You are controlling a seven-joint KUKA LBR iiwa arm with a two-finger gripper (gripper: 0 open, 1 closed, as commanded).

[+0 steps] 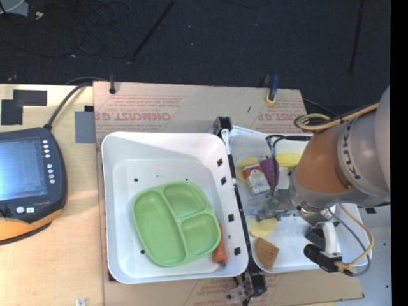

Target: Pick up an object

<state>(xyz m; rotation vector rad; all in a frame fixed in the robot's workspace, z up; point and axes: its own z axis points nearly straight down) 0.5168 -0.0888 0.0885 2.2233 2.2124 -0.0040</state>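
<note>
Gripper (275, 204): low in right bin (290, 250); grip state hidden, cannot tell.
Advice: centre over one item, clear of neighbours.

Two bins side by side on bench. Left bin (121, 155) — divided tray (175, 222) in near half, carrot (219, 254) touching tray's near right corner at bin wall. Right bin (290, 255) — cluttered: small carton (257, 181) toward far left, cracker (267, 254) near front, arm (341, 161) above from right. Pendant (29, 174) left of bins.
</note>
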